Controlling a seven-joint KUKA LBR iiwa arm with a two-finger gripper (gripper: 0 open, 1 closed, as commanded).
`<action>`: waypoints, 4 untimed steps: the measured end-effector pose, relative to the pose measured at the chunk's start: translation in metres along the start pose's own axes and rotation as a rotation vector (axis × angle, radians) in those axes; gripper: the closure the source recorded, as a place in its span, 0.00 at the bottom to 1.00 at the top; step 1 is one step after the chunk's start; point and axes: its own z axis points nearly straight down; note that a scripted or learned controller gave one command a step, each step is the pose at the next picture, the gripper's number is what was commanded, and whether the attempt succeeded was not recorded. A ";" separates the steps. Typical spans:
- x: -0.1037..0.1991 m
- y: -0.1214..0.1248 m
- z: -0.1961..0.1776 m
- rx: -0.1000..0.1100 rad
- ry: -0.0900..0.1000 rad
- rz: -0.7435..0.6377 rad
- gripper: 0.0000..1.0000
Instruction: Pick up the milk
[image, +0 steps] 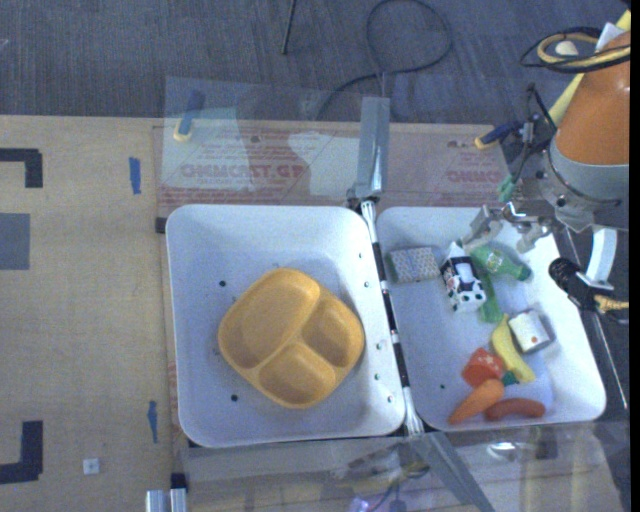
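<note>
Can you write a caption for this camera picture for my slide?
Robot gripper hovers over the right bin near the milk carton; a yellow tray sits in the left bin.

Faint, unreadable print on cardboard (240, 170)

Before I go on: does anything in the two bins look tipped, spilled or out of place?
Nothing spilled or broken. The milk carton lies tilted in the right bin, close against the green bottle, which may crowd a grasp. The yellow divided plate sits askew in the left bin.
</note>
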 end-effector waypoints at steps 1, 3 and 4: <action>0.014 -0.005 0.118 -0.020 -0.005 0.038 0.00; 0.009 -0.004 0.107 -0.026 -0.010 0.046 0.00; -0.008 0.001 0.148 -0.015 -0.002 0.066 0.00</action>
